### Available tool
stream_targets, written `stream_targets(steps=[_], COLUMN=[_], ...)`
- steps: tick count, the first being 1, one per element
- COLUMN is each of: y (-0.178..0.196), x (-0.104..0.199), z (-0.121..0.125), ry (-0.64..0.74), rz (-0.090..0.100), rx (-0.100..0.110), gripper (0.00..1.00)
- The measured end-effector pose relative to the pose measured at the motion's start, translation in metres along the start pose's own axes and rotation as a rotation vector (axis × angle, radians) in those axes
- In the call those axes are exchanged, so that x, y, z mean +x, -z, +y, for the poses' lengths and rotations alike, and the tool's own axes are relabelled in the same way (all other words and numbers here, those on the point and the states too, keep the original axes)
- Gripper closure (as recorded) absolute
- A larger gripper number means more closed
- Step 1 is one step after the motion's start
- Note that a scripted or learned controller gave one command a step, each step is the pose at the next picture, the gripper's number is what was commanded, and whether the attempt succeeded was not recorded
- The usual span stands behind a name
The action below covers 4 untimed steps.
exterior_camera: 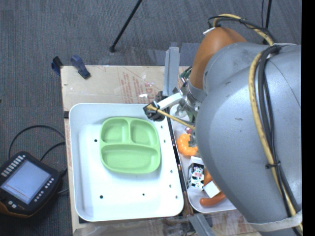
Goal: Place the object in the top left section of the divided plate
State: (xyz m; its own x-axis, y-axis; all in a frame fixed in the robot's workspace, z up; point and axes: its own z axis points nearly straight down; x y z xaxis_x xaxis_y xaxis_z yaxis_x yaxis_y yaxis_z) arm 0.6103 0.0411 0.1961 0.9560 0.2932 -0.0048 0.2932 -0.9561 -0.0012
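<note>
Gripper (183,107) is over the far end of the right bin (195,204), close to the wall it shares with the left bin (78,181). The arm (246,132) covers most of it, so wide, narrow or holding something: cannot tell.

Key relation: the plate (130,145) lies left of the gripper, across the shared wall, in the far half of the left bin and nearer that wall than the outer edge. Its top left section (115,130) is the upper compartment farther from the gripper, beyond the top right one. Judged: the carry must cross the wall and pass that first compartment.

Object: not yet in the plate. Candidates lie in the right bin, partly under the arm — an orange lump (186,144) just nearside of the gripper by the shared wall, a black-and-white carton (196,176), and a red-orange stick (212,199) at the near edge. Which one is meant, cannot tell.

Plate: light green, rounded rectangle, three compartments, long axis along the bin's far edge.
</note>
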Motion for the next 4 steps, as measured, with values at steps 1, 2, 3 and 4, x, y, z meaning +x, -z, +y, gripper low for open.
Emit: stream_targets(steps=[1, 2, 3, 4], y=[-0.001, -0.010, -0.011, -0.011], x=[0.000, -0.010, -0.010, -0.010], z=[-0.002, -0.032, -0.032, -0.032], ry=[0.003, -0.103, -0.105, -0.105], rz=[-0.001, 0.000, 0.000, 0.000], rx=[0.001, 0.002, 0.001, 0.001], gripper=[0.00, 0.00, 0.00, 0.00])
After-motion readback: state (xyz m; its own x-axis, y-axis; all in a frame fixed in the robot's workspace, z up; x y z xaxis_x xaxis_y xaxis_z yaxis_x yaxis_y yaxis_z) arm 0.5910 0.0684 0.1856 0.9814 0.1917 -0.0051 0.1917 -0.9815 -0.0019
